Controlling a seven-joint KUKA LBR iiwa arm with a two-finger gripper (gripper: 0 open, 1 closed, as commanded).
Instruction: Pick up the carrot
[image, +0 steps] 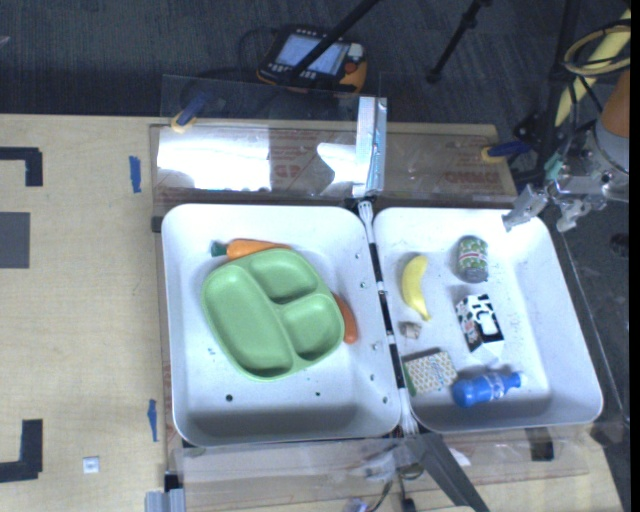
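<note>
The carrot (262, 247) lies in the left bin (190, 300), mostly hidden under the green divided plate (272, 312). Its orange body shows along the plate's far edge, with a bit of green top at its left end, and another orange piece (348, 320) peeks out at the plate's right side; whether that is the same carrot or a second one is hard to tell from here. It looks like a toy: probably light, stiff and smooth, so likely to slip or roll if pinched near an end. The best hold is judged to be across the exposed stretch at the far edge, squeezing across its width.

Room there is tight. The plate's rim touches or overlaps the carrot on one side and the bin's far wall is near on the other, so a descent has little margin and could nudge the plate.

The right bin (560, 300) holds a banana (415, 285), a small can (471, 257), a black-and-white packet (481, 320), a patterned pad (430, 371) and a blue bottle (484, 387).

The gripper (548, 200) hangs above the right bin's far right corner, well apart from the carrot; its fingers seem spread and hold nothing.
</note>
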